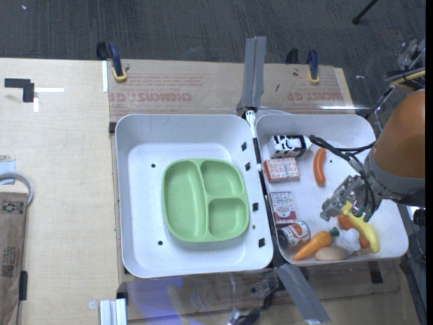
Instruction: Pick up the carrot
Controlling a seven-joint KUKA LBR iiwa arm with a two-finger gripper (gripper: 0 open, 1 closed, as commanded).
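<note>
Pincer (pixel 342 205) poised low over right bin's near right corner, just above and right of carrot (pixel 313 245); cannot tell how far open, nor whether anything gripped.

Largest to smallest: pale wooden desk (pixel 61 181) bearing two white bins side by side. Left bin (pixel 135 202) holding green divided plate (pixel 205 200) near its middle. Right bin (pixel 325 124) crowded with play food, likely heaped there as grasp targets. Small boxes (pixel 281 170) stacked along its left wall, can (pixel 292 233) below them. Orange sausage-like piece (pixel 319 166) further back, banana (pixel 364 229) against near right corner. Carrot lying slantwise by near edge, tip toward can, beige piece (pixel 331 254) touching beside. Tight neighbours probably making clean grasp awkward.
</note>
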